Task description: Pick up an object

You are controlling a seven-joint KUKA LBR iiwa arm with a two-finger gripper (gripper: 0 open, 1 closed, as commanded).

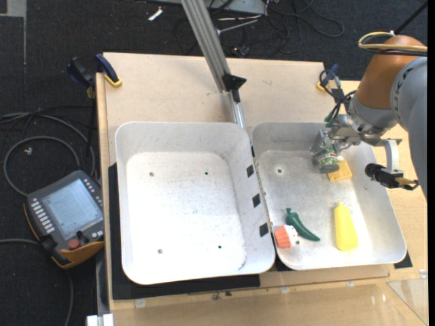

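Note:
My gripper (326,155) reaches in from the right and hangs low over the far part of the right bin (380,246). Its tip is at the left edge of a small tan block (341,171) on the bin floor. A small greenish patch (330,161) shows at the tip, and whether it is a held thing is unclear. Nearer the front lie a yellow bottle (345,227) and a green toy (300,225) with a red and white end (283,236).
The left bin (136,138) stands beside the right one, their rims meeting along the middle. A slanted aluminium pole (207,36) comes down to the bins' far junction. Clamps (107,70) (329,78) sit at the bench's far corners. A teach pendant (64,216) lies on the floor to the left.

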